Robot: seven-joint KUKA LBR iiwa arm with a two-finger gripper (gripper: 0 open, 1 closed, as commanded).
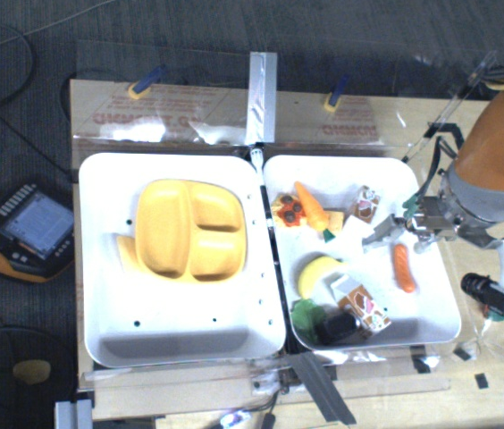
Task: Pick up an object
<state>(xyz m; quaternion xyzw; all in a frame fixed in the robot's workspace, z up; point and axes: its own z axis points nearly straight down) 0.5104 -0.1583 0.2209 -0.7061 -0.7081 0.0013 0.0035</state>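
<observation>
arm [489,164] low over right bin [431,324], gripper [395,229] beside sausage [403,268]

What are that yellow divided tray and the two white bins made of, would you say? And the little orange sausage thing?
The yellow divided tray looks like moulded plastic: rounded compartments, a soft even sheen. The white bins also seem plastic, smooth and slightly glossy with rounded corners. The orange sausage-shaped piece is probably plastic or rubber toy food; its uniform colour suggests that, though it is too small to be sure.

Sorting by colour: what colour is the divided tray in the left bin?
Yellow; the divided tray shows in the camera view.
</observation>
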